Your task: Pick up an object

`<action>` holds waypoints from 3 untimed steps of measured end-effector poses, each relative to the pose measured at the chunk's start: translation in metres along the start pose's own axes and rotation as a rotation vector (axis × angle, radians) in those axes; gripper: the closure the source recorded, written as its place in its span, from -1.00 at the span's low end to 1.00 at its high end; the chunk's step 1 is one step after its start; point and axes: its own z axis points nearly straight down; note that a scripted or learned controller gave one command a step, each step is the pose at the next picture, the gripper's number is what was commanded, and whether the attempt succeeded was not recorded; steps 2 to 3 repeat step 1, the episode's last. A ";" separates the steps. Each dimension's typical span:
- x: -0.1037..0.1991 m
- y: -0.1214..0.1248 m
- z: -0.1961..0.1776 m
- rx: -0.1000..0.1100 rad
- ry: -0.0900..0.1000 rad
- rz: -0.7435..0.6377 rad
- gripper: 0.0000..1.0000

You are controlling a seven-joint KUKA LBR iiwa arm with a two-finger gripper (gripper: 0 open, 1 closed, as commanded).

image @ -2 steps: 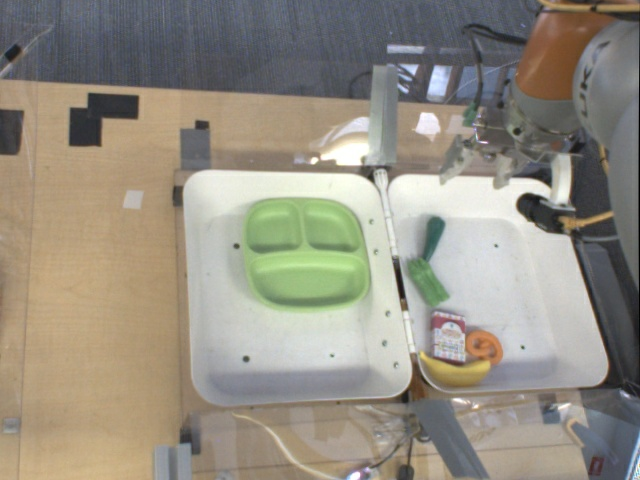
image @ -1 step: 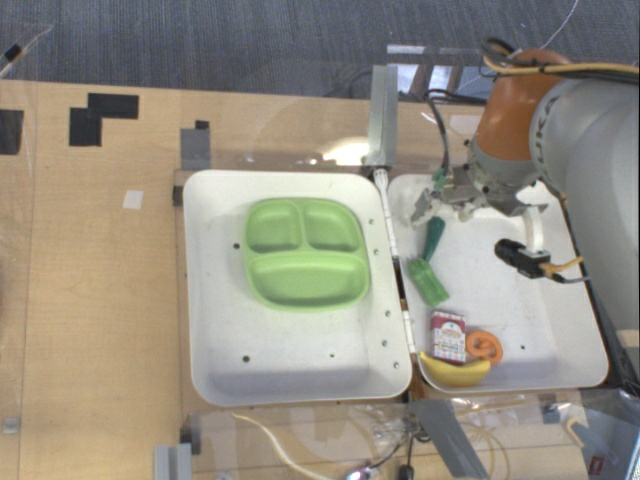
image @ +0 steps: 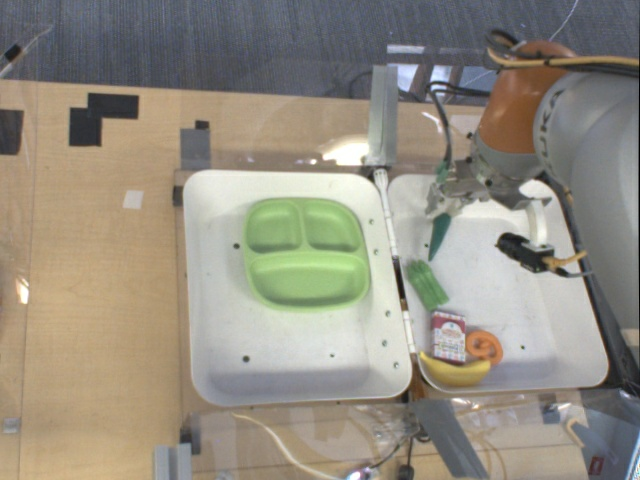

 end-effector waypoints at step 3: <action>0.068 0.000 -0.118 0.005 0.002 0.026 1.00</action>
